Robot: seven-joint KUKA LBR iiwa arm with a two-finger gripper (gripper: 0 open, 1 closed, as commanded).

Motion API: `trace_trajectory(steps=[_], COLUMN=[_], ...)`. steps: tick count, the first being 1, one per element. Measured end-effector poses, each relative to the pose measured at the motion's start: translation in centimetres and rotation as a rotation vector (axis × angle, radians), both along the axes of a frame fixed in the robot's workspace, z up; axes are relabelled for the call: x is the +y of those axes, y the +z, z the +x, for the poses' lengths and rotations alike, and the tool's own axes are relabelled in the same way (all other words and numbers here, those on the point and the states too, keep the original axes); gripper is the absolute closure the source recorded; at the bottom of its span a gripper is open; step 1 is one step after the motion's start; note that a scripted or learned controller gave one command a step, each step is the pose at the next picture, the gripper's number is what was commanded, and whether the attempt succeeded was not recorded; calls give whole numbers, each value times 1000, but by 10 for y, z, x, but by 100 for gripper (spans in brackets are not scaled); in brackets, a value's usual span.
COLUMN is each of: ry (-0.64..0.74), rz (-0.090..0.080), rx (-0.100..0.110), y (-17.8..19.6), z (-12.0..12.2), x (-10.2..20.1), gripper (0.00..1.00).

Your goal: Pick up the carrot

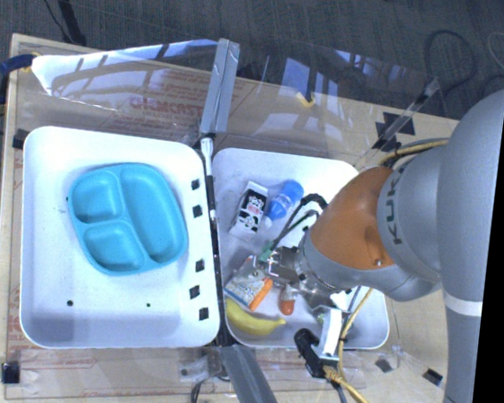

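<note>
The carrot [262, 293] is a small orange stick lying in the right bin [237, 172], near its front edge. It rests against a clear packet [245, 286] and just above a yellow banana [252, 322]. My gripper [282, 274] hangs low over this pile, right above and slightly to the right of the carrot. The orange wrist band and grey arm hide much of the bin's right half. A second small orange piece [286, 306] shows just under the gripper; I cannot tell whether it belongs to the carrot.
A blue bottle [283, 199] and a small black-and-white box [252, 208] lie at the back of the right bin. The left bin [41, 308] holds a blue divided plate [127, 216]. A metal divider [218, 84] stands between the bins.
</note>
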State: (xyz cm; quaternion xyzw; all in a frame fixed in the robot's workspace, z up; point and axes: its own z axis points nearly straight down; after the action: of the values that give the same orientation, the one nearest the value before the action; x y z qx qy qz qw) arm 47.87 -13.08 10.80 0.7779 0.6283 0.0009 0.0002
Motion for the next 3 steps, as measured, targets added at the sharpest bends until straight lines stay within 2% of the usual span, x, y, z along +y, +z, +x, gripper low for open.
trace_trajectory(steps=[1, 2, 3], ry=[124, 128, -149], rz=[-2, -4, -1], rx=[1, 0, 4], y=[-17, -9, 126], z=[22, 23, 18], x=[6, 6, -71], gripper=[0, 100, 100])
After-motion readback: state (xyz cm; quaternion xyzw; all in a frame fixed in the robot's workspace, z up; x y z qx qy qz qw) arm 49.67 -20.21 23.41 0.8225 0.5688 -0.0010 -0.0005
